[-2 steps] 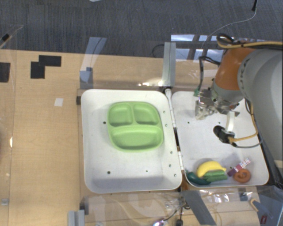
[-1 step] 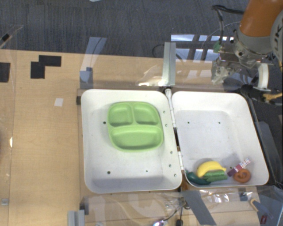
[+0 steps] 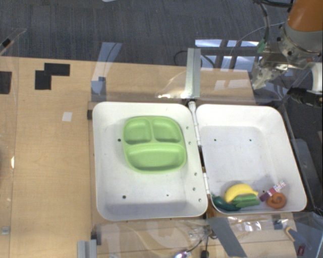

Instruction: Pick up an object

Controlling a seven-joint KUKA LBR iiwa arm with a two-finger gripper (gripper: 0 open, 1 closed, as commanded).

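Note:
The right bin (image 3: 242,136) holds a small cluster in its near right corner. There lies a yellow banana (image 3: 240,191) on top of a dark green vegetable (image 3: 233,203). Beside them sit a brown ring-shaped piece (image 3: 276,200) and a small purple and white item (image 3: 277,188). A light green divided plate (image 3: 154,143) lies flat in the left bin (image 3: 108,166). My gripper (image 3: 266,68) hangs above the bench beyond the right bin's far right corner, well away from all the objects, under the orange band (image 3: 307,15).
A metal divider (image 3: 194,75) stands behind the seam between the bins. Cables and grey brackets (image 3: 298,95) crowd the far right beside the arm. Wooden bench top (image 3: 45,151) stretches to the left of the bins.

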